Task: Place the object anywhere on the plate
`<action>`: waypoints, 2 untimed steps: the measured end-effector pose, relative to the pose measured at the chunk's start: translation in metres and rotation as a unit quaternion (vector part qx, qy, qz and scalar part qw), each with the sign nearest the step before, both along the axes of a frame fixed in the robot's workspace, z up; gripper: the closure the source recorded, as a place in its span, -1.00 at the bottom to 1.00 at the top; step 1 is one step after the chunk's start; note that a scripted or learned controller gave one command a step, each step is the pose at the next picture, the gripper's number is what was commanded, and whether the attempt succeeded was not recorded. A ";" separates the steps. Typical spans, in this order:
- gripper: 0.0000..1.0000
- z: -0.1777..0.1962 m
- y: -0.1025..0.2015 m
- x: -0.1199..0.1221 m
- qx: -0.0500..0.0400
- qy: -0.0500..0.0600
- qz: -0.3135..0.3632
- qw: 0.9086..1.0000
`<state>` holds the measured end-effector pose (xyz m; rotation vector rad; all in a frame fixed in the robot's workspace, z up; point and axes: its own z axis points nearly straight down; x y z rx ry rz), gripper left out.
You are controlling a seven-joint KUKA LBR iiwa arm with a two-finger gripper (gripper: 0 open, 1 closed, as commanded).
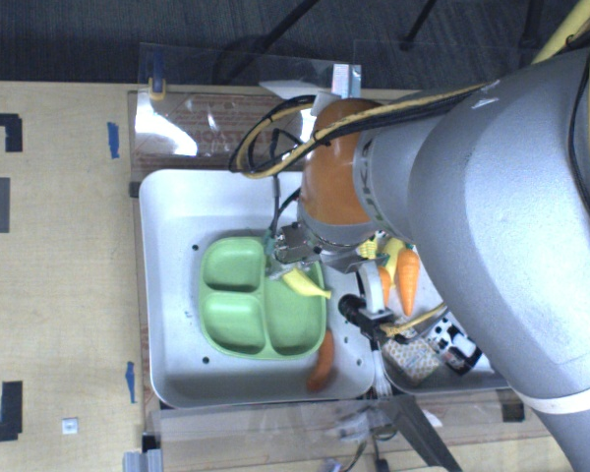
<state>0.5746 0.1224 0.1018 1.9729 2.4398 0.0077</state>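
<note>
Where the gripper (293,254) hangs mid-frame, grip state unreadable, banana (305,283) lies just below-right, slanting over green plate (238,298) rim.

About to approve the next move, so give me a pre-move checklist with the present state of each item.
1. Green plate sits flat in the left bin: ok.
2. Yellow object lies over the plate's right compartment: ok.
3. Pincer has let go of the yellow object: cannot tell.
4. Plate's two left compartments free: ok.
5. Brown object off the plate, against its lower right rim: ok.
6. Carrot lies apart, right of the plate: ok.
</note>
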 end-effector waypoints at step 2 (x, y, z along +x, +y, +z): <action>1.00 -0.009 0.031 0.040 0.000 -0.006 0.032 0.999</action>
